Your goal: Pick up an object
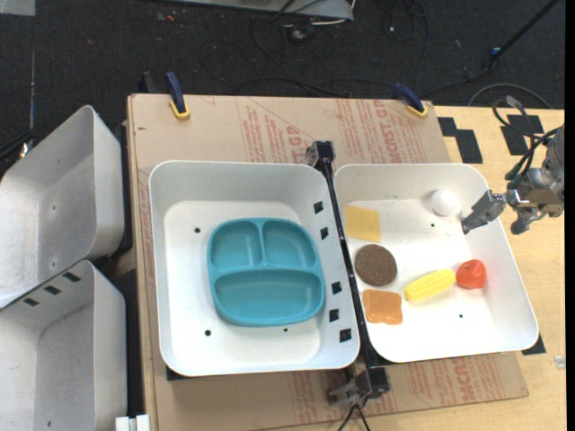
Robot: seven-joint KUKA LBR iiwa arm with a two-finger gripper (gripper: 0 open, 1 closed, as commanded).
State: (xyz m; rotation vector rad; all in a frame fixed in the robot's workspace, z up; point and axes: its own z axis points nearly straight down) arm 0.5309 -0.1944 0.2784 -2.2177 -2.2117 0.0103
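- Gripper (503, 212) sits at the right rim of the right bin (503, 330), upper right part; two dark fingers spread apart, nothing between them.
- Left finger (481, 212) hangs over the bin's inside just past the rim; the other finger is outside the rim, over the bench.
- White ball (445, 202) is nearest to the gripper, just left of the left finger, near the bin's back wall, not touching it as far as I can tell.
- Red tomato-like piece (472, 275) lies close to the right wall; little room on that side.
- Yellow corn cob (429, 285) lies tilted just left of it, close or touching, cannot tell.
- Brown round patty (375, 264), yellow cheese slice (363, 224) and orange piece (383, 307) line up along the left wall by the divider between the bins; tight there.
- Open floor in the right bin: front right corner and the middle strip between ball and corn.
- Left bin (171, 241) holds a teal divided plate (266, 271), roughly centred, free floor all round.
- Cardboard sheet (260, 124) under both bins carries mirrored red print, not readable.
- Two clamps (178, 97) pin its back edge.
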